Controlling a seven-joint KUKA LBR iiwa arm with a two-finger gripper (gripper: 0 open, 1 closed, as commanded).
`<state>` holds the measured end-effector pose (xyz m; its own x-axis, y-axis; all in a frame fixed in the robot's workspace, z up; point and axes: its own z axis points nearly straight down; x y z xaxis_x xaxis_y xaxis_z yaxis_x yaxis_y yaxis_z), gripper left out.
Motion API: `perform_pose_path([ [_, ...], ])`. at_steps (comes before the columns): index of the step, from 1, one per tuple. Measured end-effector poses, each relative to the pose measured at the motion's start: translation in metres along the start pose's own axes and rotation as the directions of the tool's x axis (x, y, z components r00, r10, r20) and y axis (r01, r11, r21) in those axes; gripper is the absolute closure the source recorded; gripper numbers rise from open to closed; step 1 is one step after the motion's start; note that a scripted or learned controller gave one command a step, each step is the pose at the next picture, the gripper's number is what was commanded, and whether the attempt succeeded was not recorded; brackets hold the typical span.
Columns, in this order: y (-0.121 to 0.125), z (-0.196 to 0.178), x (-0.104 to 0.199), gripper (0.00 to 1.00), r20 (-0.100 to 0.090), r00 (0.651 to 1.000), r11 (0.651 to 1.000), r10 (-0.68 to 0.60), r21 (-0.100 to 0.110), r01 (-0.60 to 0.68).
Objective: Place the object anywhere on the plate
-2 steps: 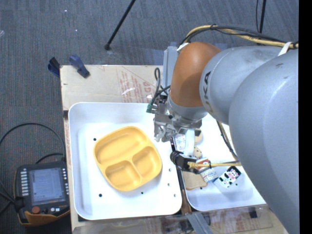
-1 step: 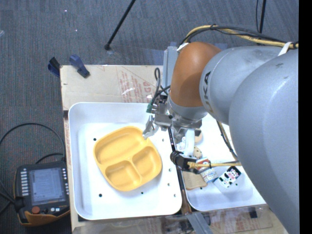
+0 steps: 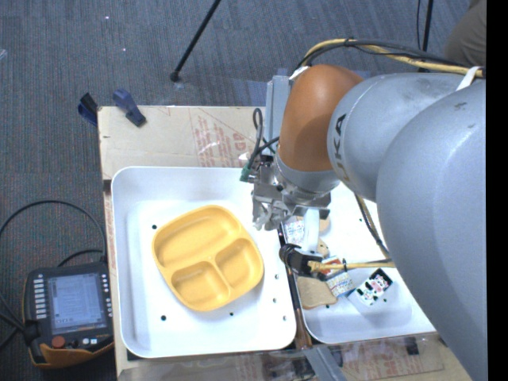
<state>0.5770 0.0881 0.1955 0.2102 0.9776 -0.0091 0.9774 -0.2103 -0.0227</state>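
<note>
Beyond the plate (image 3: pixel 190 236), the arm (image 3: pixel 397 157) half-hides one bin (image 3: pixel 397 321).

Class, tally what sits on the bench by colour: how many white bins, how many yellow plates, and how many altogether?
White bins: 2 (left bin, right bin)
Yellow plate: 1
Total: 3
</note>
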Motion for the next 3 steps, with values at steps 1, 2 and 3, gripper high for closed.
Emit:
perform_pose_path([
  [1, -0.0001, 0.0, 0.0001, 0.0, 0.0, 1.0, 1.0, 0.0, 0.0, 0.0],
  [2, 0.0003, -0.0058, -0.0007, 1.0, 0.003, 1.0, 1.0, -0.003, 0.007, 0.003],
  [3, 0.0002, -0.0058, -0.0006, 0.0, 0.003, 1.0, 1.0, -0.003, 0.007, 0.003],
])
